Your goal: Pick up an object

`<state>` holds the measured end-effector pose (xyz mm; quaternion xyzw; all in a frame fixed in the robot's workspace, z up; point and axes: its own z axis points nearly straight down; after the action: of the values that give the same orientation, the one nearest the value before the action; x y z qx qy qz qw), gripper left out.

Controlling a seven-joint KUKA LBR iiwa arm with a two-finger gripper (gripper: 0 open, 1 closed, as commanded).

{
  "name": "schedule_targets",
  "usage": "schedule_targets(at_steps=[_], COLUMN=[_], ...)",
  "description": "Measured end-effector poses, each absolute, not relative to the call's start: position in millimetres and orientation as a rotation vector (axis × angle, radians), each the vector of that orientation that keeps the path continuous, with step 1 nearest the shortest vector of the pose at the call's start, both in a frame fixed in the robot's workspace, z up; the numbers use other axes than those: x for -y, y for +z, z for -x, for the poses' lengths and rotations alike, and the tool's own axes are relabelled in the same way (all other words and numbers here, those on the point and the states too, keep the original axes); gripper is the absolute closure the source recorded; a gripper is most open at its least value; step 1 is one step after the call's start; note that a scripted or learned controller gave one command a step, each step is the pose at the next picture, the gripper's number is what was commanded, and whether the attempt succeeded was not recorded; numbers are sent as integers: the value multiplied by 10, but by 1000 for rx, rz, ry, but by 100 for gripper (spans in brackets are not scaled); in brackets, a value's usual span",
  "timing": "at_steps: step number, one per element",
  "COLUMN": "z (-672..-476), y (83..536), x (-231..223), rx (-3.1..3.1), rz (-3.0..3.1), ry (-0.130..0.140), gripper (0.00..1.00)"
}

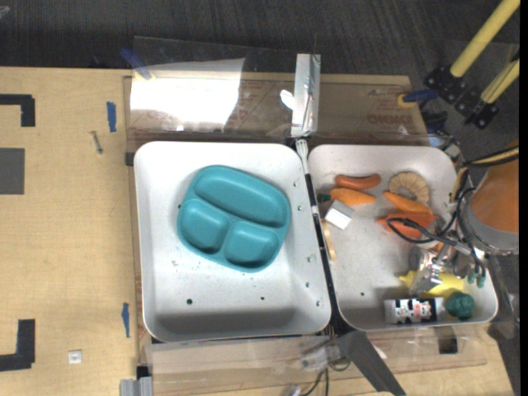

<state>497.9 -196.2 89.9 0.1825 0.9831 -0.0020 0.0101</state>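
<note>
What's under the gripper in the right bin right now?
The gripper is low over a yellow object near the right bin's front corner. Its fingers cover part of it, so contact is unclear.

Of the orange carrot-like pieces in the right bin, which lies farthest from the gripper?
The orange piece at the bin's far left, just above a second one; the others lie further right, closer to the gripper.

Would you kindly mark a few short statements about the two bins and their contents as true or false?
1. The teal tray lies in the left bin. True.
2. The tray has three compartments. True.
3. The hand is over the left bin. False: it is low in the right bin, by the yellow object.
4. The carrots lie in the left bin. False: they are in the right bin.
</note>
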Motion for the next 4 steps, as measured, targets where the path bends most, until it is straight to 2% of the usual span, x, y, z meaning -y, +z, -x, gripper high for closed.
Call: schedule_targets(at_steps=[1,2,3,4], z=[-5264,-5343,-5146,-5056], y=[884,887,883,889], x=[2112,2115,2119,2085], rx=[-3109,-3108,-3115,-3106], rz=[-422,-406,-361,-371], ry=[26,24,23,8], gripper=[0,0,0,0])
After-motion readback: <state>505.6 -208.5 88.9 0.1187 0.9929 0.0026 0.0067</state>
